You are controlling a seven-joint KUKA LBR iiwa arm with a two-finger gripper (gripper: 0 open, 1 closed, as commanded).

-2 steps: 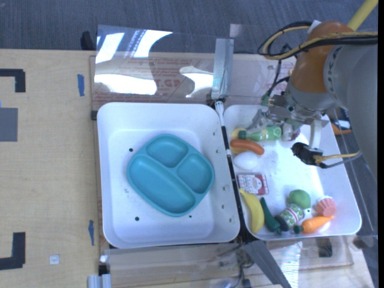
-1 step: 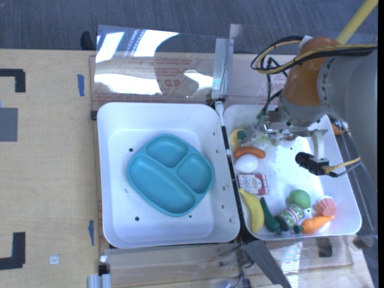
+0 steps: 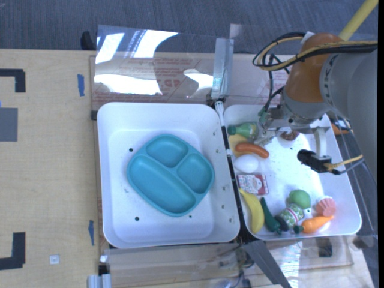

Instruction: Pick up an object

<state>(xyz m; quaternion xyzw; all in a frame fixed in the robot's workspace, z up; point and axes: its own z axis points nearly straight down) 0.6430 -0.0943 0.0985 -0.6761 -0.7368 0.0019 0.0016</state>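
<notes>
Wooden table (image 3: 42, 161) has two white bins, toy food piled in the right bin (image 3: 351, 212) for grabbing, pincer (image 3: 264, 125) hovering by its green bottle (image 3: 243, 129), can't tell its grip state.

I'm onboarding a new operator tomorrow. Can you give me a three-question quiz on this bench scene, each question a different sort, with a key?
1. True or false: the blue divided plate lies in the left bin.
2. Multiple choice: what lies directly beside the banana, toward the far side of the right bin?
A. a small red and white packet
B. a metal spoon
C. a blue cup
3. Fill in: the gripper is over the right bin's far ____ corner, near the green bottle.

Key
1. True
2. A, the packet
3. left
</notes>
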